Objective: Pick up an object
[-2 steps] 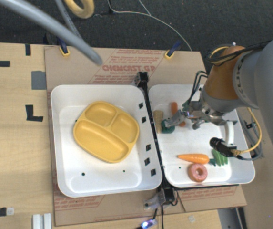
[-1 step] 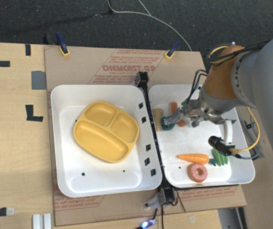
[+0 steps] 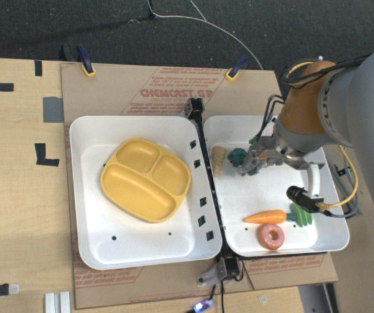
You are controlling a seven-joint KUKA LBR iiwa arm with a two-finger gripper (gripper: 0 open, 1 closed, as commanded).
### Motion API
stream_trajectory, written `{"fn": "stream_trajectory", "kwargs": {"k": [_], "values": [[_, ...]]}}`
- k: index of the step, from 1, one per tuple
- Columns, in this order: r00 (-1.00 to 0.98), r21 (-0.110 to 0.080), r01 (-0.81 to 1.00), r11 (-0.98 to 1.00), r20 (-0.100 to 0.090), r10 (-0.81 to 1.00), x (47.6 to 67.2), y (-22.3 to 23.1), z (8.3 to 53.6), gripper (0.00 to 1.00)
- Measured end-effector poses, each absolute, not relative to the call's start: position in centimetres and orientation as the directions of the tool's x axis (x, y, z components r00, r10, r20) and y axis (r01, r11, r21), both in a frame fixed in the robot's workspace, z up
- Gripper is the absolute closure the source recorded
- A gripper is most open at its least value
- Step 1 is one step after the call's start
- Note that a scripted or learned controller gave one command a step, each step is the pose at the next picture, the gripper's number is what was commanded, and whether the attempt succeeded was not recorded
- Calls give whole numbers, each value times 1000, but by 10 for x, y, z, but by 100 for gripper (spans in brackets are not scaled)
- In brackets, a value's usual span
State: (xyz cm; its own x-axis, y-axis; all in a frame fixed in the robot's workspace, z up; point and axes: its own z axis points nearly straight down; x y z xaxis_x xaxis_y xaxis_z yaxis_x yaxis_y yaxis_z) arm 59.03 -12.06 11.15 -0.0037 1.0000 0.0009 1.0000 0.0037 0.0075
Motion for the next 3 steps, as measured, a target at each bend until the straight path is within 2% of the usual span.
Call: {"fn": "stream_trajectory", "kwargs": {"k": [1, 3], "values": [[-2, 2, 1000, 2, 0, 1000, 596, -117, 155, 100], [-2, 3, 1000, 2, -1, 1000, 591, -115, 242, 100]]}}
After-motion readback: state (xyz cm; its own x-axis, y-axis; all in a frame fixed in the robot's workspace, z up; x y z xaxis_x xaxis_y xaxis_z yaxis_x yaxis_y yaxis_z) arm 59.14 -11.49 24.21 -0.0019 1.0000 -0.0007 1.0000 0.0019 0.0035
